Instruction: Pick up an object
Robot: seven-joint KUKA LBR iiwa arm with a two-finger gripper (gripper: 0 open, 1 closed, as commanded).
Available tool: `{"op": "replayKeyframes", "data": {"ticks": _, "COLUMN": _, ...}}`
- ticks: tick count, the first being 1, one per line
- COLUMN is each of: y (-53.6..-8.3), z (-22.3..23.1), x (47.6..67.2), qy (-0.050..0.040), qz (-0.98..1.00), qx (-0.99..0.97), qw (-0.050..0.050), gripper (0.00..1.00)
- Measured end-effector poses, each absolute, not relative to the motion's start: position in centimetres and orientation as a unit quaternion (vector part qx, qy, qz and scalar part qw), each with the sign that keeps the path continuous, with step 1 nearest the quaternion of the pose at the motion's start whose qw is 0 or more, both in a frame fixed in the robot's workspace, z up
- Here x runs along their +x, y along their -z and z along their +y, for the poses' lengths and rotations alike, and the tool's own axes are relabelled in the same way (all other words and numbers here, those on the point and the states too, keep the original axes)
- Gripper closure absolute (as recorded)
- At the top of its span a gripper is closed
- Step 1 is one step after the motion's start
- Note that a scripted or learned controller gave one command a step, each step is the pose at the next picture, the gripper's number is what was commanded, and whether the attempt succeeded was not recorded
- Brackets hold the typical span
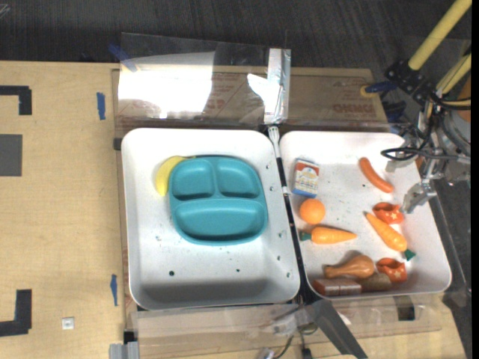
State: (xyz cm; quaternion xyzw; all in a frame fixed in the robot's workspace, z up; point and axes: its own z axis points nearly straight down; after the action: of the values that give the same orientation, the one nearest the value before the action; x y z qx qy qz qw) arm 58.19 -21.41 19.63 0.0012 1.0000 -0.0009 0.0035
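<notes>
— Where is the arm?

— At the right edge of the camera view, over the right rim of the right bin [441, 264]; only its lower end shows, with dark cables looped about it, and the gripper [416, 196] points down and left toward the bin's right side. It hangs just beside a red pepper [388, 213], apart from it as far as I can see; whether the claw is open or closed I cannot tell, and nothing shows held in it.

— Any writing?

— A small carton [305, 177], red and white with a blue top, stands near the bin's upper left; its print is too small to read. The brown cardboard [329, 96] behind the bins bears faint lettering, also unreadable.

— And what could be picked up?

— All of it lies in the right bin: a sausage [375, 175] slanting near the top right; an orange [312, 211] below the carton; a carrot [333, 235] lying flat just under the orange; a second carrot [387, 231] slanting below the pepper; a chicken leg [349, 267] near the front, with a dark piece in front of it and a red and orange thing [394, 269] at its right.

— The other bin?

— The left bin [150, 268] holds a teal divided tray [218, 198], upside up, three compartments showing; a yellow thing [164, 174] peeks from under its upper left corner. A clear plastic sheet [194, 81] stands behind the bins; yellow poles [441, 25] cross the top right corner.
</notes>
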Motion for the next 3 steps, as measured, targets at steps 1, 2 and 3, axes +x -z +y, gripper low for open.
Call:
{"op": "replayKeyframes", "data": {"ticks": 1, "y": -9.0, "z": -22.3, "x": 58.8, "qy": 0.0019, "qz": 0.999, "qx": 0.031, "qw": 0.007, "gripper": 0.0}}
{"op": "replayKeyframes", "data": {"ticks": 2, "y": -8.8, "z": -18.9, "x": 57.1, "qy": 0.0001, "qz": 0.991, "qx": 0.137, "qw": 0.004, "gripper": 0.0}}
{"op": "replayKeyframes", "data": {"ticks": 3, "y": -8.8, "z": -15.6, "x": 62.8, "qy": -0.0003, "qz": 0.975, "qx": 0.224, "qw": 0.005, "gripper": 0.0}}
